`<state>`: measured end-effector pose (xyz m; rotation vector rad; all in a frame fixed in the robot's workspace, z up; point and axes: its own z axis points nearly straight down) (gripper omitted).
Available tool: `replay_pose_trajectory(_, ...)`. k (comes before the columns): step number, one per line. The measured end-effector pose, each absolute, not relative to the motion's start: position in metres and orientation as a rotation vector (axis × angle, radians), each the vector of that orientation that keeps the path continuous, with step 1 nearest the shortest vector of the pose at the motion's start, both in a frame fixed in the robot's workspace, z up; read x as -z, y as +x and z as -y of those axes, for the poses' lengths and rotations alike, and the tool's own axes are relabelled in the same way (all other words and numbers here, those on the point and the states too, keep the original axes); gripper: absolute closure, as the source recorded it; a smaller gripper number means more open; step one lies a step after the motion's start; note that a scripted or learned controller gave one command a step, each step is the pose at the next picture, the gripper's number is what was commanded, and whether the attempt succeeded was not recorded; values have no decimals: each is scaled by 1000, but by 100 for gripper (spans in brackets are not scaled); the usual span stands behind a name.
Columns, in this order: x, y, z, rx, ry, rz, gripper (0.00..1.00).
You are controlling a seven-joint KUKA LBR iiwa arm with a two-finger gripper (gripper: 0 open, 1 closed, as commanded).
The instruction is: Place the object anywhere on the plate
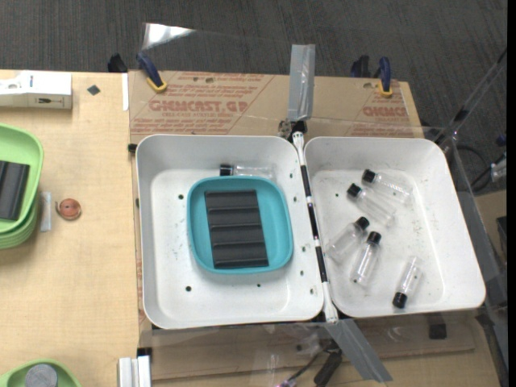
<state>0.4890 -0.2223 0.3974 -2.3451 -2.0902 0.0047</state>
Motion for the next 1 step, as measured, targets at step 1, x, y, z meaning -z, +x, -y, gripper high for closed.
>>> replay_pose_trajectory(1, -397, 489, 222, -5, -2345, 2090, 0)
